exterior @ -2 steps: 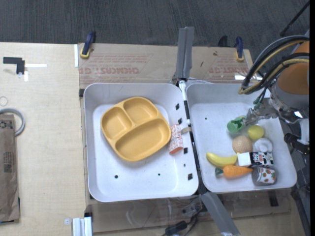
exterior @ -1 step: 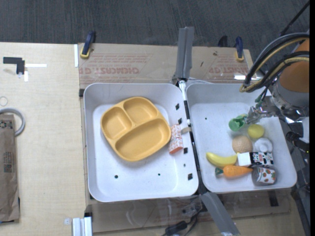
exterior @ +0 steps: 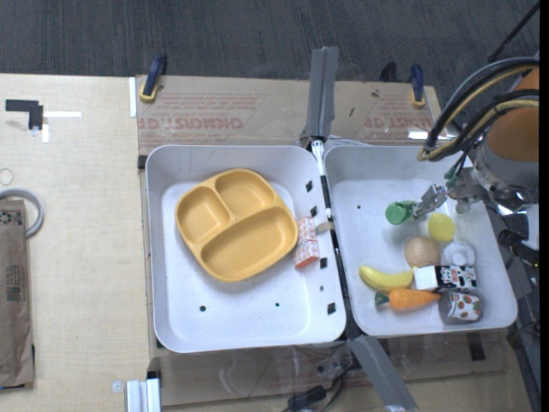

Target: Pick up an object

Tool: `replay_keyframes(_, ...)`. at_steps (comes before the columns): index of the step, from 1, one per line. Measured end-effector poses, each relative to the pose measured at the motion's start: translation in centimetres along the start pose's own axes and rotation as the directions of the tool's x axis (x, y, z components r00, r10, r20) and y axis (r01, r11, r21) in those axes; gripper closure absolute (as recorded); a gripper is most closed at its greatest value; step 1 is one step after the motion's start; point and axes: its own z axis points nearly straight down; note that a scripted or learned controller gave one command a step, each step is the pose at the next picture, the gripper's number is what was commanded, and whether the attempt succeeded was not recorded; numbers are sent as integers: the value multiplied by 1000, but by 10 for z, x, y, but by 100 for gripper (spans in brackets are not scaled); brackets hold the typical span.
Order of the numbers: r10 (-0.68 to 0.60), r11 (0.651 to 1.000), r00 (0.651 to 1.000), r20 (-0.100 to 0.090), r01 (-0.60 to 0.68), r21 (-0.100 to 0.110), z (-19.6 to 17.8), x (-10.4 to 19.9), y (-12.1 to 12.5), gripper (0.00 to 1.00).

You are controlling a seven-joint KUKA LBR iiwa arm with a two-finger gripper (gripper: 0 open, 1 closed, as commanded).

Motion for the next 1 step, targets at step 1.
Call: replay_keyframes(1,43,999,999,-5,-43,9,-10,-13,34,0)
